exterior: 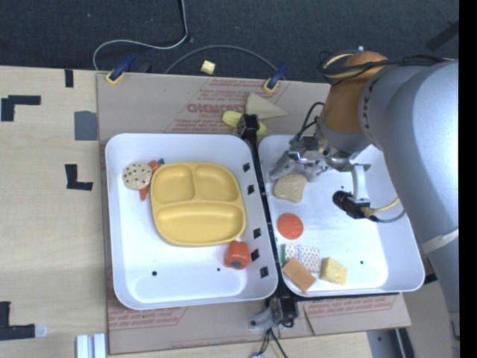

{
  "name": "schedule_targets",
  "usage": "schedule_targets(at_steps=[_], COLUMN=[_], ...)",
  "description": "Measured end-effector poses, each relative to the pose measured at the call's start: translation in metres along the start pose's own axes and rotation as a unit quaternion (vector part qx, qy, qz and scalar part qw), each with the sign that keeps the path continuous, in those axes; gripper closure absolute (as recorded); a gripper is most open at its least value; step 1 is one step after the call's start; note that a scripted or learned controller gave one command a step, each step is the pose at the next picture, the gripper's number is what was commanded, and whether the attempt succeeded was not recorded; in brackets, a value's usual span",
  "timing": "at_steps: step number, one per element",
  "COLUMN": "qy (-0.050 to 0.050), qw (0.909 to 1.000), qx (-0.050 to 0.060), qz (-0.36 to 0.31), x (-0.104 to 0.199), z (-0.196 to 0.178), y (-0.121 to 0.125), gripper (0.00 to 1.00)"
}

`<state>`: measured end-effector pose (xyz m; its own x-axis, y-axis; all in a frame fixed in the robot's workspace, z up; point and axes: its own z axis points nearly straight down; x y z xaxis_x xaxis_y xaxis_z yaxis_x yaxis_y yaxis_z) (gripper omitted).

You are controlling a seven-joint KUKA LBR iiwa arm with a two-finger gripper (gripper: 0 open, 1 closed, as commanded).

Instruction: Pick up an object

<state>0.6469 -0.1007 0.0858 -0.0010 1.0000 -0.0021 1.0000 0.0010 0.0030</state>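
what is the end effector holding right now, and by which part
Cannot be told: the end effector sits right above the beige bread-like piece, but a grip is not visible.

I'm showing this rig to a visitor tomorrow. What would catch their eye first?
First the big grey arm with its orange band, filling the right side, its gripper low over the right bin by a beige lump. Next the yellow divided tray, which takes up much of the left bin.
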Motion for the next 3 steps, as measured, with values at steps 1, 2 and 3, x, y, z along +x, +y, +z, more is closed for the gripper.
schedule_targets(at_steps=[1,2,3], qy=[0.001,0.0,0.0], qw=[1.0,1.0,1.0], qx=[0.001,-0.002,0.0], qz=[0.0,0.0,0.0], x=[0.003,0.003,0.003], z=[0.0,-0.012,-0.009], y=[0.006,0.008,0.006], gripper=[0.0,1.0,0.0])
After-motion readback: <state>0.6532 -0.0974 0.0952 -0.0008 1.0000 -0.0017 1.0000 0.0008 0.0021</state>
